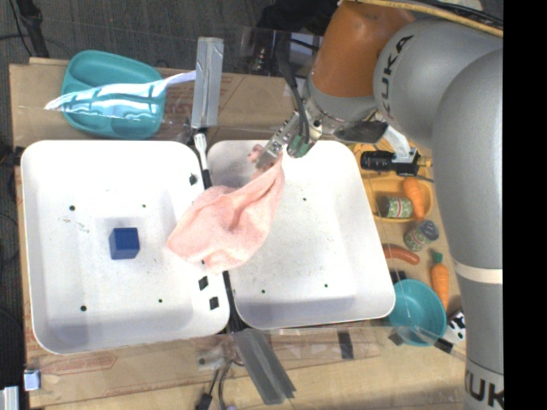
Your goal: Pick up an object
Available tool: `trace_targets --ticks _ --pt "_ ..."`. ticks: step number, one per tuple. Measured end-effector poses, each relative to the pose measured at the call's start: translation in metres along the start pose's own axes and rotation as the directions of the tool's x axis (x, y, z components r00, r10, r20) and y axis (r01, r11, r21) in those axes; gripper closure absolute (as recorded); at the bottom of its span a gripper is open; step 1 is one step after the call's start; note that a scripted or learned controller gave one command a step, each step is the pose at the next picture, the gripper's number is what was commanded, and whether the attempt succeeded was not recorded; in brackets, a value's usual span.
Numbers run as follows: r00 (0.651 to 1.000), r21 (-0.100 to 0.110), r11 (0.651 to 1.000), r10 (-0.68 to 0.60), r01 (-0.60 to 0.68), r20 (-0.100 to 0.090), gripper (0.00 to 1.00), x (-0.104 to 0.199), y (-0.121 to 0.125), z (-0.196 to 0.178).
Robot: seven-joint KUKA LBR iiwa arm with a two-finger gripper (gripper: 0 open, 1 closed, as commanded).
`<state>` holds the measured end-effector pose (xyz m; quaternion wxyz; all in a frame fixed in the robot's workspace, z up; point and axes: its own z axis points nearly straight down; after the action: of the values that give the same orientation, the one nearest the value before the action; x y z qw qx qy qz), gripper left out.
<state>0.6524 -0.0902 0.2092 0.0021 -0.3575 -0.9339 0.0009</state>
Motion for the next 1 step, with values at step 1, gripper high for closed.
trace_targets --ticks 1 --pt "1.000 0.001 1.000 -0.028 0.028 -0.001 1.00 0.0109 0.0008 -0.0008"
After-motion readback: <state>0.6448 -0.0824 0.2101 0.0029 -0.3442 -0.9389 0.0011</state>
